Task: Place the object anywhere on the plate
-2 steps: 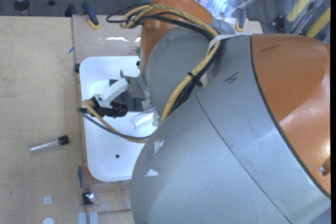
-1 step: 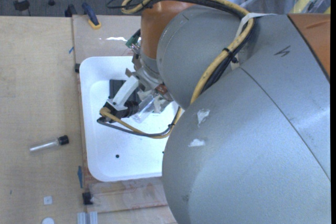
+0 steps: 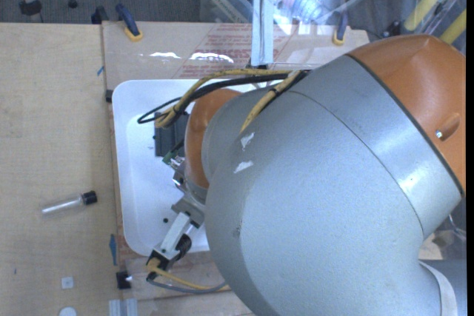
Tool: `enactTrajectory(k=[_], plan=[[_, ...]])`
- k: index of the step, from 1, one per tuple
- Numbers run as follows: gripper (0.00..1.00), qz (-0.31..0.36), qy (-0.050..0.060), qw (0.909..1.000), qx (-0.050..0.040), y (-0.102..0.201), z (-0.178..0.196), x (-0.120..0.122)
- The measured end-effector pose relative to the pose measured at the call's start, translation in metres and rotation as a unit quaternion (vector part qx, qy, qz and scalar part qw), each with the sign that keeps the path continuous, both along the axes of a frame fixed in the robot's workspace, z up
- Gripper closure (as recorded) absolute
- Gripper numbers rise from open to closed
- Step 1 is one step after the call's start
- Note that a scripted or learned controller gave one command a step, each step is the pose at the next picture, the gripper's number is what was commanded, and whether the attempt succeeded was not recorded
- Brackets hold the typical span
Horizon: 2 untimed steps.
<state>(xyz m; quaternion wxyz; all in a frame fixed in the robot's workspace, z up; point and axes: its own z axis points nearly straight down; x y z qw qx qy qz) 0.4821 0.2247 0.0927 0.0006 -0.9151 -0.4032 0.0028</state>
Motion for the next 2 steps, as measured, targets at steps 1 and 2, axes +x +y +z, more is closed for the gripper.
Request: enactTrajectory(k=[1,2], plan=[[1.00,0.130,-0.006,0.9914,0.0056,-0.030,-0.002,-0.001],[1.00,0.452,-0.002,0.8920,0.0014,-0.038,0.132,0.025]])
